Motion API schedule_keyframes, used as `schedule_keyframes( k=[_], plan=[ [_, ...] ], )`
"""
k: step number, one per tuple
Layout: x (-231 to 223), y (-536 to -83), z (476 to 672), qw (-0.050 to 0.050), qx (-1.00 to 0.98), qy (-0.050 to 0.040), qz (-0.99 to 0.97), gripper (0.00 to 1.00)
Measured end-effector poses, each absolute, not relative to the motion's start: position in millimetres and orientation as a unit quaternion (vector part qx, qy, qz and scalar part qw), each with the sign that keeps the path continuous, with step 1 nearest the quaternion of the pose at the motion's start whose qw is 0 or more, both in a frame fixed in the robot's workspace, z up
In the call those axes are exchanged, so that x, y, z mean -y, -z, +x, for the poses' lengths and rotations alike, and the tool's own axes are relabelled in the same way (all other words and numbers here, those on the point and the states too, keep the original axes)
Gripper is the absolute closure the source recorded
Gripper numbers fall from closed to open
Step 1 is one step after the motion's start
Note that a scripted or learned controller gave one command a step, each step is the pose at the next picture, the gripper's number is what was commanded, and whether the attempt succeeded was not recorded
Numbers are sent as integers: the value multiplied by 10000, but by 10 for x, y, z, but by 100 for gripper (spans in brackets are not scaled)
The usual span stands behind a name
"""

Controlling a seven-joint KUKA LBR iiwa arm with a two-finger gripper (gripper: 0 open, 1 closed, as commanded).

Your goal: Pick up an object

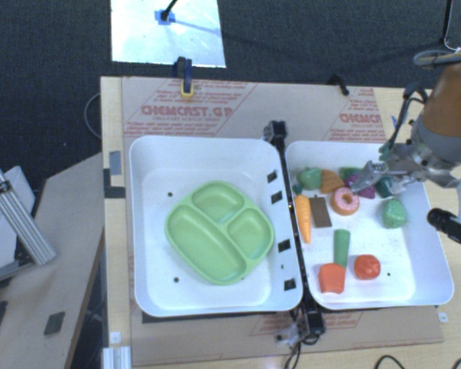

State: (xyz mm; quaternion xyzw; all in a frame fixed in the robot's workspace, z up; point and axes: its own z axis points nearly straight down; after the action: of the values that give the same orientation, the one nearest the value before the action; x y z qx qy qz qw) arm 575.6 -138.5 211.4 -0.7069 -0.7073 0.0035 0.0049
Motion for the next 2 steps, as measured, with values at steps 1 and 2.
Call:
schedule_keyframes(
  k=[1,2],
  plan=[
    [1382,-2185,5784,-6,7082,5,-7060,0],
    [1383,-1688,5888,6,7080,-3,-7062,0]
  ],
)
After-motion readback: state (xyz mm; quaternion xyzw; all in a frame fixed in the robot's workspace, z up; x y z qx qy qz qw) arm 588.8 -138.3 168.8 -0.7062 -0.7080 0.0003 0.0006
